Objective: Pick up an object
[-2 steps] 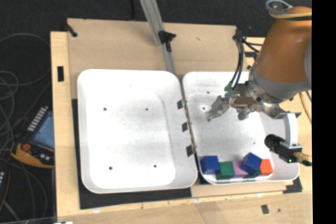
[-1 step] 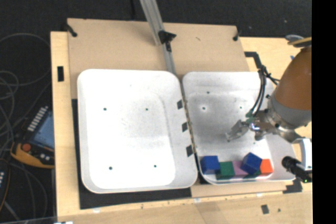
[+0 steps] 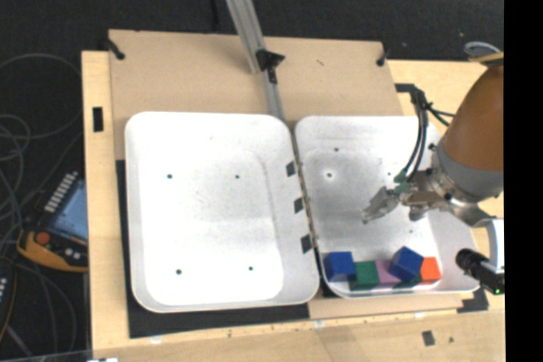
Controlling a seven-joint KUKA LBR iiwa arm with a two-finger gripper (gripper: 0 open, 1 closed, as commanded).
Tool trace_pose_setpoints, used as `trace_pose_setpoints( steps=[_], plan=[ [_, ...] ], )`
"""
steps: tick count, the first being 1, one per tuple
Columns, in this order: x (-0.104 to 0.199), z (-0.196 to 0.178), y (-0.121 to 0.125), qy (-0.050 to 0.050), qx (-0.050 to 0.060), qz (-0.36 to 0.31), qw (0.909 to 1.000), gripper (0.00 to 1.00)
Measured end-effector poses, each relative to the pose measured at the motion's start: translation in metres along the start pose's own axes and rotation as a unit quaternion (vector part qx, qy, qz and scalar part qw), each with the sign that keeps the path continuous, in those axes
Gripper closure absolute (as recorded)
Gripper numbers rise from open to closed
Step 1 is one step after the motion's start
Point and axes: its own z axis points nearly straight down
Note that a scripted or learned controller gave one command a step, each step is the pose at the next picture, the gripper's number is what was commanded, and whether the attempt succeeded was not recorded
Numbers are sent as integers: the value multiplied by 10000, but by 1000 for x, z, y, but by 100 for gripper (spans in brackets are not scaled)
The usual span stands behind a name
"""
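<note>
Blocks are all bunched along the 6 o'clock edge of the right bin point(image 3: 356, 140): a blue cube point(image 3: 339, 264), a green block point(image 3: 366, 274), a purple block point(image 3: 388, 273), another blue block point(image 3: 407, 262) and an orange block point(image 3: 430, 269), sitting side by side. Gripper point(image 3: 377, 207) hovers mid-bin, at about 12 o'clock from them, holding nothing; can't tell how its jaws stand. Left bin point(image 3: 212, 208) sits at 9 o'clock, touching the right one
</note>
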Motion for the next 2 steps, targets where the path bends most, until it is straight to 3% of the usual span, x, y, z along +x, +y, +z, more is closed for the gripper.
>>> trace_pose_setpoints(
  steps=[1,2],
  plan=[
    [-72,-70,0,-34,-19,48,10000,0],
    [-56,-5,15,5,48,7,10000,0]
  ],
)
